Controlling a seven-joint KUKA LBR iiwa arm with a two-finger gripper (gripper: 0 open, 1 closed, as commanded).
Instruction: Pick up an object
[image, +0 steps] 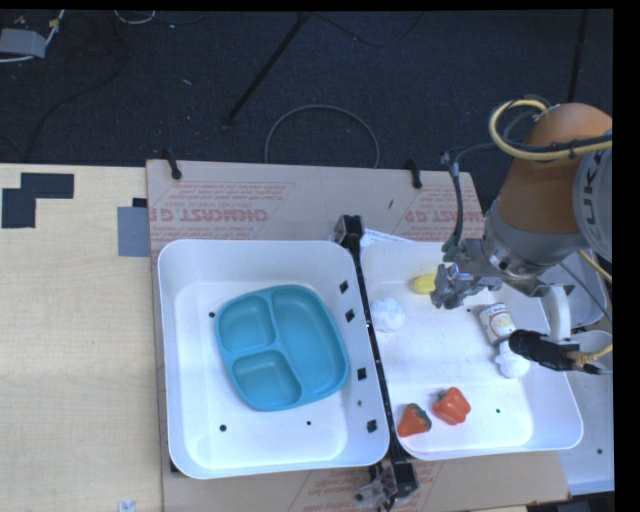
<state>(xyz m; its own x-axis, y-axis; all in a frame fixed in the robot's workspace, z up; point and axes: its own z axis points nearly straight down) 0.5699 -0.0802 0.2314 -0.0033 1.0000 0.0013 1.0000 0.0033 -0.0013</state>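
Right bin: yellow obj just left of tool.

The arm comes in from the right, its orange band bulging above the grey wrist (cables looped over the top). The gripper hangs low over the right bin's far edge, pointing down.
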